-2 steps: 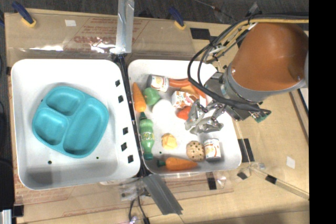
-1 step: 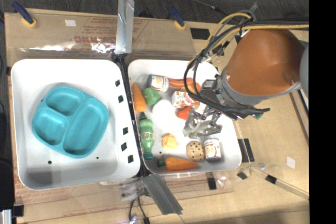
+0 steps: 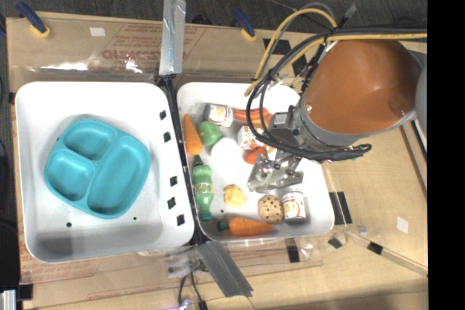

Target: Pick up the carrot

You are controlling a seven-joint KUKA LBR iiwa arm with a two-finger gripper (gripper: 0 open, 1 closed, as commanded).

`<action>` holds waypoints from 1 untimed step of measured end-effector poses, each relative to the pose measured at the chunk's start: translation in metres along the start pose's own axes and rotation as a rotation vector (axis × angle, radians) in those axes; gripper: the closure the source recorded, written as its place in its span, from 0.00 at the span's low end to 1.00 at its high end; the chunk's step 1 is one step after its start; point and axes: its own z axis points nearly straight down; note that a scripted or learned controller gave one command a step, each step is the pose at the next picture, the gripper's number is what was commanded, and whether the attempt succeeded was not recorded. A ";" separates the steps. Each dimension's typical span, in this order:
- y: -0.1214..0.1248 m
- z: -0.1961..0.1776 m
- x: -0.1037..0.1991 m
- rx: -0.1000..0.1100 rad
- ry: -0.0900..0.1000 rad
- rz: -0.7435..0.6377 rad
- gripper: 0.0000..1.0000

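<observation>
Jaws hang over the middle of the right bin [image 3: 218, 89], and from above I cannot tell whether they are spread or pressed together; nothing shows between them. They point down near a cookie [image 3: 270, 208] and a small can [image 3: 293, 205], apart from either carrot.

One carrot [image 3: 251, 227] lies flat along the right bin's edge at the bottom of the view, its green top toward the left bin [image 3: 29, 102]. It is just beside the cookie and close to the small can, and well below my jaws in the view. A second carrot [image 3: 191, 136] lies along the right bin's wall next to the left bin, with its length running along that wall.

Beside that second carrot sits a green fruit [image 3: 209, 133], and just past it, toward the bin's far edge, a second can [image 3: 218, 114] on its side. A white egg-like piece [image 3: 225, 153] lies between the green fruit and my jaws. A green bottle [image 3: 202, 189] lies along the same wall, below the second carrot in the view, with a yellowish piece [image 3: 233, 194] beside it. A red piece [image 3: 254, 155] shows just under my wrist.

My arm [image 3: 363, 87] covers the right bin's far right corner, and yellow and black cables [image 3: 290, 29] loop above it.

In the left bin rests a teal divided plate [image 3: 98, 167], near the middle. Both bins stand on the worktop [image 3: 378, 229]. A grey strip [image 3: 173, 36] stands at the far edge, between the bins.
</observation>
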 end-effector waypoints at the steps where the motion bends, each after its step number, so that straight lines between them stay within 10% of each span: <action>1: -0.057 -0.032 0.036 0.000 0.002 -0.092 1.00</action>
